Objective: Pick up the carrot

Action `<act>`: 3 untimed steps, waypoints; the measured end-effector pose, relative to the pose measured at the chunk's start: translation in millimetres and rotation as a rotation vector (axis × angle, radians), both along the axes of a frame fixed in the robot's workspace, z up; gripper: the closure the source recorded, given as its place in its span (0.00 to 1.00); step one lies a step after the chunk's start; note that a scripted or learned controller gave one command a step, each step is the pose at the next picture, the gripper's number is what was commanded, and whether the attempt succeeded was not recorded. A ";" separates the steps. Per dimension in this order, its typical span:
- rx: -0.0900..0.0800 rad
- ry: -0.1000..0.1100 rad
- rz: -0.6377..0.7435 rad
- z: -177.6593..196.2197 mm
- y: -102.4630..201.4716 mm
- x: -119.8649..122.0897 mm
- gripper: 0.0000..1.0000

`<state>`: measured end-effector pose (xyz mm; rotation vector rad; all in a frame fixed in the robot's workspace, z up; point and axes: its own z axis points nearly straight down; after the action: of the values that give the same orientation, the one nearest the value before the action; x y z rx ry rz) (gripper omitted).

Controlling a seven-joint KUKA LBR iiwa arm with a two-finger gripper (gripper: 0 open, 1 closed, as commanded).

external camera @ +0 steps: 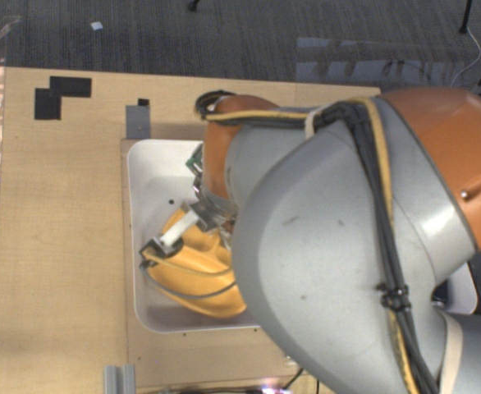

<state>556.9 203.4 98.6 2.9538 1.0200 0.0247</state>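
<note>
Since the bulky grey robot arm w/ orange band [331, 245] sprawls over the right part of the shallow white plastic bin [152, 189], much of the bin's floor is hidden, and progress has to be judged from what's left in sight. The two-finger gripper [210, 212] is down inside the bin, approx. at its middle. Whether it's wide or closed: can't tell, the wrist blocks that. Nothing can be seen clamped in it, so there are no grounds to call anything held.

As for the carrot, it's hidden. It's prob. somewhere in the bin under the arm, but I can't place it. A bunch of curved yellow bananas, plastic-looking [187, 279], takes up the bin's near half, just beside the gripper. Bare white floor shows at the bin's far-left corner.

Task status, my read:
- Reach into the bin: done.
- Grasp: unconfirmed.
- Lift: not done, since the gripper sits low in the bin.

Left to do: secure the carrot (not the bananas) and raise it clear of the bin's rim.
</note>
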 end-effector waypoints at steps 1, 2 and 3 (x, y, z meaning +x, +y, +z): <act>0.025 0.005 -0.163 131.0 33.6 -19.3 1.00; 0.023 0.002 -0.326 245.4 18.5 28.6 1.00; 0.009 0.026 -0.437 99.3 9.0 -29.6 1.00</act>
<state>527.3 212.4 197.8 3.1187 0.3565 -0.0154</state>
